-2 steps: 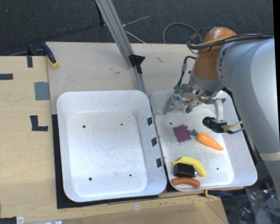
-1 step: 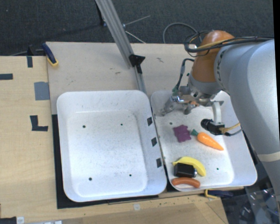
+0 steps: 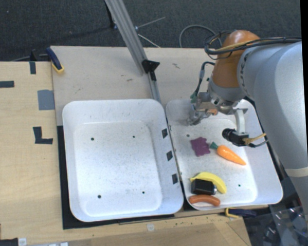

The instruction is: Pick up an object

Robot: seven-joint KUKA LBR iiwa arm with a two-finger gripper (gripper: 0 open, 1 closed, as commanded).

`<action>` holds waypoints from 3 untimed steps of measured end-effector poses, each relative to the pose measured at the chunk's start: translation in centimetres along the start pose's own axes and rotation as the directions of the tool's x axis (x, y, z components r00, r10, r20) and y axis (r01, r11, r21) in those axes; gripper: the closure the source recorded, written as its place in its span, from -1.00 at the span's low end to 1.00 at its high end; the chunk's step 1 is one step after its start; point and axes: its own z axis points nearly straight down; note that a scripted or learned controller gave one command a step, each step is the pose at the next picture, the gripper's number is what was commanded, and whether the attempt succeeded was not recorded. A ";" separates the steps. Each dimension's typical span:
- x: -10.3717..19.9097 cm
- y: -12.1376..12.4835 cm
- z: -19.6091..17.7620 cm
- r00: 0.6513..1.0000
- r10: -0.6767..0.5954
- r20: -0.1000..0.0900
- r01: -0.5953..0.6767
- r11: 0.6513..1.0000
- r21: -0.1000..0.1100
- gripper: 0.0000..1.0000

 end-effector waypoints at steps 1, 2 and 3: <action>0.8 0.6 -5.9 1.000 0.002 -0.001 -0.002 1.000 -0.008 1.00; 1.1 0.6 -12.3 1.000 0.003 -0.001 -0.003 1.000 -0.009 1.00; 1.2 0.6 -13.4 1.000 0.004 -0.002 -0.004 1.000 -0.003 1.00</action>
